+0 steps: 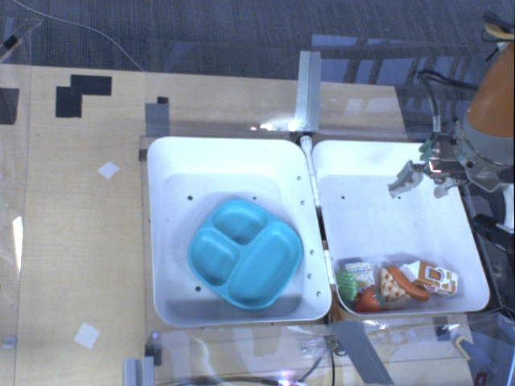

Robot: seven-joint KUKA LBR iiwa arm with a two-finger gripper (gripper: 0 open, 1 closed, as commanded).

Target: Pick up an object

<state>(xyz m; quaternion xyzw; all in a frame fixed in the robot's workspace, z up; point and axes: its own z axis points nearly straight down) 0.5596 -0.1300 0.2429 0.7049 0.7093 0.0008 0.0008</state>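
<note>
Several toy foods lie bunched at the front of the right bin (386,215): a green piece (348,281), a red strawberry (368,300), a pizza slice (391,283) with a sausage (412,288) on it, and an orange-and-white carton (438,278). My gripper (420,185) hangs over the back right part of that bin, well behind the toys. Its fingers are spread open with nothing between them.
A blue divided plate (245,252) sits in the left bin (173,175). A metal post (309,91) stands behind the ridge where the bins meet. The arm's orange band (492,103) and cables crowd the right edge.
</note>
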